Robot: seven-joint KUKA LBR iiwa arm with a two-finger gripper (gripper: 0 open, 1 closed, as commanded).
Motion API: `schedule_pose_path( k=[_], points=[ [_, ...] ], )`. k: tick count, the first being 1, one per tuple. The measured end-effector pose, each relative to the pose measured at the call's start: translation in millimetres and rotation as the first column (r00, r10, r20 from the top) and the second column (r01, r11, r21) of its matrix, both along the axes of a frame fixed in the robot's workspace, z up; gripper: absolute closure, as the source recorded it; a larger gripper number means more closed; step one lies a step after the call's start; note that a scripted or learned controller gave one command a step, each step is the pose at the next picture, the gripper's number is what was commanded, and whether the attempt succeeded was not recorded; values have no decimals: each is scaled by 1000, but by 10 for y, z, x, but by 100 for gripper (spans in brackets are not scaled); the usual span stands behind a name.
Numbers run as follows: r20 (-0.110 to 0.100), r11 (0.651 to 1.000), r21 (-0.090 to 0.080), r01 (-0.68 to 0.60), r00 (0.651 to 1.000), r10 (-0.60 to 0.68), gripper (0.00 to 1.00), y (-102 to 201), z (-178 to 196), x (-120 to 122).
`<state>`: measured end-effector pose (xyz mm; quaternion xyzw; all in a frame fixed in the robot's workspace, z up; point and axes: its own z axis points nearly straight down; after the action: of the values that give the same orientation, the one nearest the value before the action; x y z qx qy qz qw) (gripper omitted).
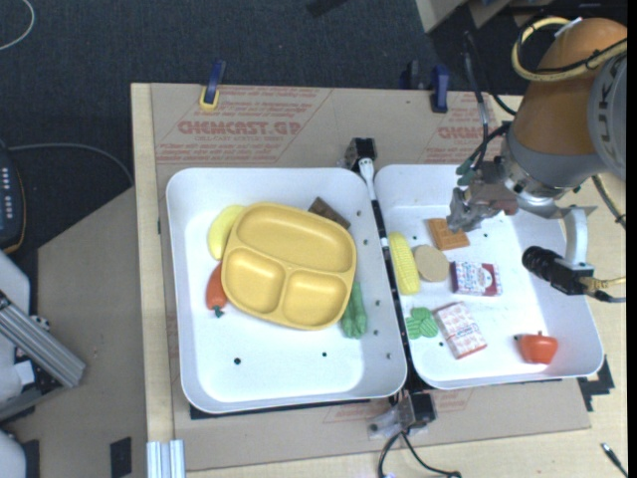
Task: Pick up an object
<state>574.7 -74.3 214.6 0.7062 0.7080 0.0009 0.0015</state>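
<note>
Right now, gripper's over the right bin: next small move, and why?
Probably a short straight descent. The gripper hangs just above the flat orange square block near the right white bin's back, with the round tan disc close beside it, so sideways travel risks a bump.

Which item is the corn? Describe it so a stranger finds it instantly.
Start at the right bin, on the side nearest the left bin. The corn lies along that wall, left of a round tan cookie. It is the bin's one long yellow, knobbly piece.
</note>
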Motion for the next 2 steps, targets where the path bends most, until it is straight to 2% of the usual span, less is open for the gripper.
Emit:
schedule_pose_path(
  k=[2],
  points=[
    [-2,1000,1,2,1000,-2,100,49,70,-70]
  ],
)
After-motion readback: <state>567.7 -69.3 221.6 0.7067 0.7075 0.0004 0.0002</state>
